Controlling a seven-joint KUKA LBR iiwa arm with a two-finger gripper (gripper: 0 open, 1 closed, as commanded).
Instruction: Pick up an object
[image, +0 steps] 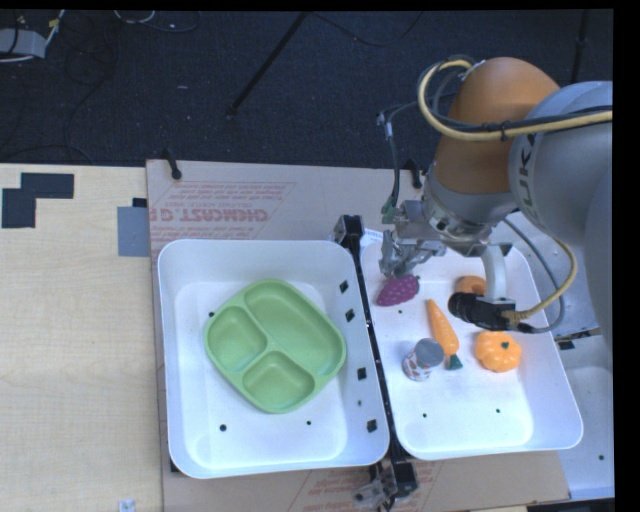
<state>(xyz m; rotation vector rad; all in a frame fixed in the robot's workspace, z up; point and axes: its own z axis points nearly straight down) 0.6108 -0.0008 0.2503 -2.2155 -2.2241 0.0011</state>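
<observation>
Small can (424, 359) label unreadable, gripper (400, 262) just above purple grapes (397, 291), grip state unclear, cardboard (215, 205) print illegible.

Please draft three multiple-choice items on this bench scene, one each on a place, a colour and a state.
1. Where does the green divided plate lie?
A. left bin
B. right bin
C. on the cardboard

2. What colour is the bunch of grapes?
A. yellow
B. purple
C. blue

3. How does the small can rest?
A. stacked on the plate
B. tipped beside the carrot
C. under the pumpkin

Key: 1 A, the plate sits inside the left bin. 2 B, the grapes below the gripper are purple. 3 B, the can leans next to the carrot, left of the pumpkin.
</observation>
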